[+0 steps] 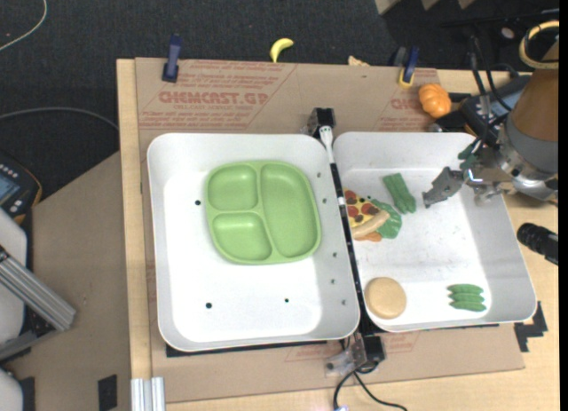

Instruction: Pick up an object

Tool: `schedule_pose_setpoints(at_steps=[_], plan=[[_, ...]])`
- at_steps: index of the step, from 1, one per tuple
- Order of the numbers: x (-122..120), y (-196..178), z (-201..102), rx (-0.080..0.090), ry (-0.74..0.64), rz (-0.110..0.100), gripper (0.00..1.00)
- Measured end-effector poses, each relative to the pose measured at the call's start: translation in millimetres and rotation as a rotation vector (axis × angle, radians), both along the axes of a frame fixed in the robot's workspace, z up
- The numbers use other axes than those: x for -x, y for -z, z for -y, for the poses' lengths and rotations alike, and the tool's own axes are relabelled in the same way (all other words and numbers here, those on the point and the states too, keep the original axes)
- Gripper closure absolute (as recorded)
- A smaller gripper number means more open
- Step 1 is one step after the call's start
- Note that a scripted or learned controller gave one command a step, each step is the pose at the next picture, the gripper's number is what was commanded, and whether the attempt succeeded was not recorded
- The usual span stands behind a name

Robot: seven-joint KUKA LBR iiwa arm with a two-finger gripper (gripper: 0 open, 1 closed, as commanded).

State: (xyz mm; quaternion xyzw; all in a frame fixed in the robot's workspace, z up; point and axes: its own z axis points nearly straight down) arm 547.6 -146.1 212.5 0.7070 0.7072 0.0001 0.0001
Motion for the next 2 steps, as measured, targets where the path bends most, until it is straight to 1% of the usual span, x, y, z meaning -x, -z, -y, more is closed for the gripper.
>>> schedule_pose_setpoints(at_steps=[1, 2], plan=[[39, -79, -57, -0.001, -0.005, 0.005, 0.00], [69, -142, -112, -0.001, -0.006, 0.005, 0.00]])
